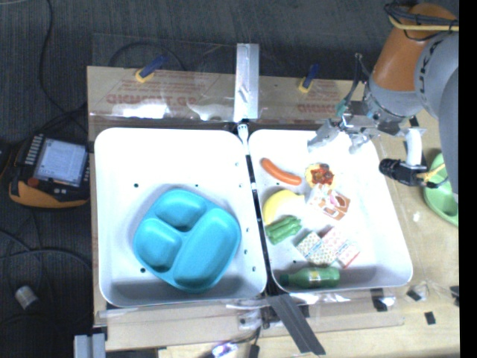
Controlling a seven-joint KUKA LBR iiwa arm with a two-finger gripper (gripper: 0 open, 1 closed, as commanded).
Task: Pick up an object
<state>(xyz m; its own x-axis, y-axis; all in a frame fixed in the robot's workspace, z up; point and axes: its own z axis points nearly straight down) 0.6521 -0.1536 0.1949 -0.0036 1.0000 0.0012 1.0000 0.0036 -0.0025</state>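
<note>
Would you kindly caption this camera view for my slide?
Gripper open above the right bin of toy food; blue divided plate in the left bin.

Gripper (342, 136) above right bin (387, 222) of toy food, blue divided plate (188, 237) in left bin (119, 162)

Robotics lab setup. Clamped plywood surface (186, 95) on dark carpet (52, 43), loose cables (30, 6), handheld controller pendant (51, 170) on the floor.

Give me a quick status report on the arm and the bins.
Gripper open, above right bin's far edge, holding nothing. Hot dog and other toy food lie unpicked. Nothing blocking.
</note>
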